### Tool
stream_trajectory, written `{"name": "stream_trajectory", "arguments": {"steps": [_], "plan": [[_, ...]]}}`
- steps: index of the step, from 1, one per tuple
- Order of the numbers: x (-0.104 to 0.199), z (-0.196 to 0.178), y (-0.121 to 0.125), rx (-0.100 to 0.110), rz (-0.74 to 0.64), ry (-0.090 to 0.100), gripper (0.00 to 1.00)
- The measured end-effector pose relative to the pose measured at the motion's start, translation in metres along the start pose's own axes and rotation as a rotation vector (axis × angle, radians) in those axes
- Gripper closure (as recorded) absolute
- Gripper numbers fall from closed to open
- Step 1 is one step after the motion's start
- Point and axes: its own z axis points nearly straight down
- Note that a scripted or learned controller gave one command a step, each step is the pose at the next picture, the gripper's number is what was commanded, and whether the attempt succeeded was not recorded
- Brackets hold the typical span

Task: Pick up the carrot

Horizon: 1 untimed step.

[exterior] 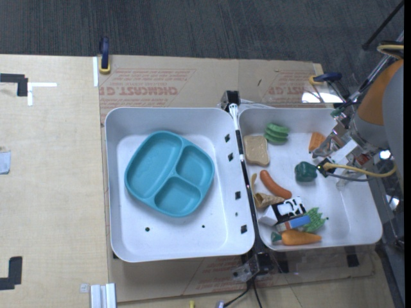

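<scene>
The carrot [300, 238] is orange and lies on its side at the near edge of the right bin [359, 226], beside a leafy green piece [314, 220]. My gripper [329, 158] hangs over the far right part of that bin, well behind the carrot. It sits between an orange wedge [316, 140] and a dark green vegetable [306, 171]. Nothing shows in its grasp.
The right bin also holds a green ridged slice [277, 132], a toast slice [256, 149], a sausage [275, 183], a black-and-white box [289, 208] and a blue item [295, 222] crowded against the carrot. The left bin [122, 236] holds a teal divided plate [169, 172].
</scene>
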Motion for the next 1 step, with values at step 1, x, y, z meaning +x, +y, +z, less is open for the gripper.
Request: {"name": "stream_trajectory", "arguments": {"steps": [1], "plan": [[0.0384, 0.0018, 0.0271, 0.009, 0.131, -0.014, 0.0]]}}
